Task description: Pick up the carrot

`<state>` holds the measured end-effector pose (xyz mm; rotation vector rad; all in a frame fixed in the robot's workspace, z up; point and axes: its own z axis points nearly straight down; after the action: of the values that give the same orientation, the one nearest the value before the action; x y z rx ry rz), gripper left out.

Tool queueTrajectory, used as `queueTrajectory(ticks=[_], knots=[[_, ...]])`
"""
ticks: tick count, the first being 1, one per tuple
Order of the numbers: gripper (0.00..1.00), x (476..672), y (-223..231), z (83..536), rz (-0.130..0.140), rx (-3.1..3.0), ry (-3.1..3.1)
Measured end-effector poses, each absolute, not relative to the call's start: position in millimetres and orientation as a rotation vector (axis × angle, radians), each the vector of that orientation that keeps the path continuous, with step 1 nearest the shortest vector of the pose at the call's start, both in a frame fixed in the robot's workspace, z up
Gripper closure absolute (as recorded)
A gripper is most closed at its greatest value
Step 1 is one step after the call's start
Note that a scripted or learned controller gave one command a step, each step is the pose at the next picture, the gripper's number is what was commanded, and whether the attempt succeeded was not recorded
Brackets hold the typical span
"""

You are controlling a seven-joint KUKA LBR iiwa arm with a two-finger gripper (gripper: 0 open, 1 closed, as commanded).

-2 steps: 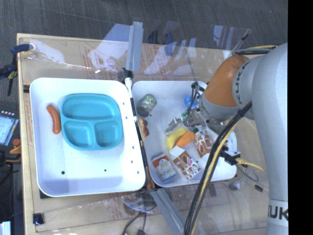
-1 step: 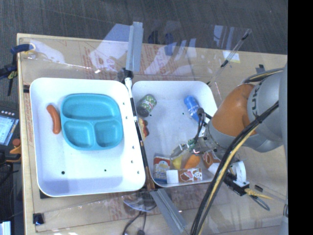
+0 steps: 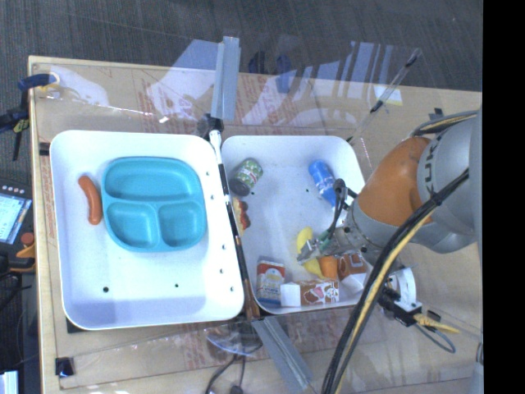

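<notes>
On the pale wooden worktop (image 3: 123, 97), two shallow white bins side by side; in the left white bin (image 3: 66, 286), a turquoise plastic plate with three compartments (image 3: 152, 199), and just beside its left edge a reddish-orange toy sausage (image 3: 90, 198) lying lengthwise on the bin floor, apart from the plate.

In the right white bin (image 3: 283, 150), near the far left corner, a small green-labelled tin can (image 3: 246, 172) tilted on its side; near the far right wall, a blue plastic bottle-like object (image 3: 321, 175); against the left wall, a small reddish item (image 3: 240, 212) too small to name.

Toward the near right part of the same bin, the short orange toy carrot (image 3: 328, 266), resting on the bin floor just beside a yellow rounded toy fruit (image 3: 305, 240) and just above a row of packets: a red-and-white carton (image 3: 271, 279), a white block (image 3: 290, 294) and a brown printed packet (image 3: 320, 290) along the near wall.

Reaching in from the right, the grey arm with its orange band (image 3: 394, 191); lowered into the right bin, the dark two-finger gripper (image 3: 328, 238), directly over the yellow fruit and the carrot, very close to both; contact with either not discernible; cannot tell whether open or closed; nothing visibly gripped.
</notes>
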<state>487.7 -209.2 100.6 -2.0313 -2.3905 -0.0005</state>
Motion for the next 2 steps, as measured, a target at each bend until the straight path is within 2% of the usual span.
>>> queueTrajectory(ticks=[1,2], knots=[[1.0,513.1,-177.3,203.8,0.002,-2.165,-2.272],[1.0,497.1,-206.2,90.3,0.001,-2.019,-2.402]])
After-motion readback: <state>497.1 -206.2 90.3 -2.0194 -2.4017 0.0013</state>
